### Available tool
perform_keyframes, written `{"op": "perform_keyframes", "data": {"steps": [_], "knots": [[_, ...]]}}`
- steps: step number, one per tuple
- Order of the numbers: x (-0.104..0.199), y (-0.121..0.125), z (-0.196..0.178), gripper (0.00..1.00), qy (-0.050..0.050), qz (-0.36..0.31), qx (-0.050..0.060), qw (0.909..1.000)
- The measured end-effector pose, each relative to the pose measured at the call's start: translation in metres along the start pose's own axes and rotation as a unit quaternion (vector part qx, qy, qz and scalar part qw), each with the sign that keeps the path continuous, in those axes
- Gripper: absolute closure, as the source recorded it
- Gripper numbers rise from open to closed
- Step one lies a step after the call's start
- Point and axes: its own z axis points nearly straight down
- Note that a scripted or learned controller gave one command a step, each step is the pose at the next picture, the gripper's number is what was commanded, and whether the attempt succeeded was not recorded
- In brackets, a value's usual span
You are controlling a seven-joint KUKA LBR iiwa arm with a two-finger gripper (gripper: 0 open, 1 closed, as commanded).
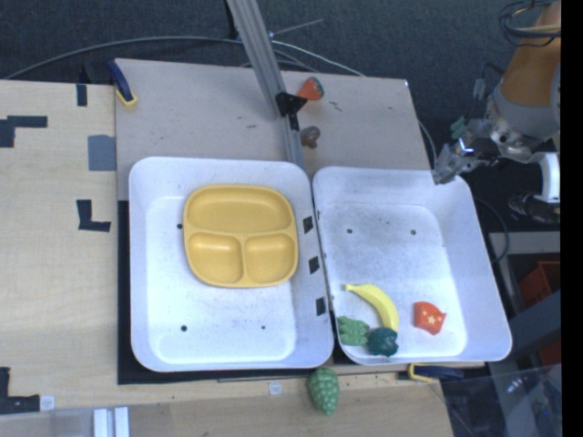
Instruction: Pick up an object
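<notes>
— Bananas like this yellow toy banana [374, 302] are easy, I think. It lies in the right bin [455, 209], near the front edge, with two green toy vegetables [367, 336] just beside its lower end and a red toy [429, 318] a little to the right.

— And the gripper [447, 165]? Is it open?

— I cannot tell from where I stand. It hangs over the far right corner of that bin, well apart from the toys, and it holds nothing that I can see.

— How will the banana behave?

— It looks like light, stiff plastic, smooth and maybe a bit slippery. I would take it across the middle of the curve, where it is narrow. The ends are too close to the green pieces.

— The yellow tray [241, 235] in the left bin [155, 271]?

— Too wide and flat for two fingers, in my opinion.
</notes>
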Motion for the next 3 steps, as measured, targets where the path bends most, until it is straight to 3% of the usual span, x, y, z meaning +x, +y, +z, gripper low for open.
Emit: {"op": "perform_keyframes", "data": {"steps": [1,3], "knots": [[0.000,0.004,-0.043,1.00,0.000,0.000,0.001,1.0000],[0.097,-0.048,-0.024,1.00,0.002,-0.002,0.004,1.0000]]}}
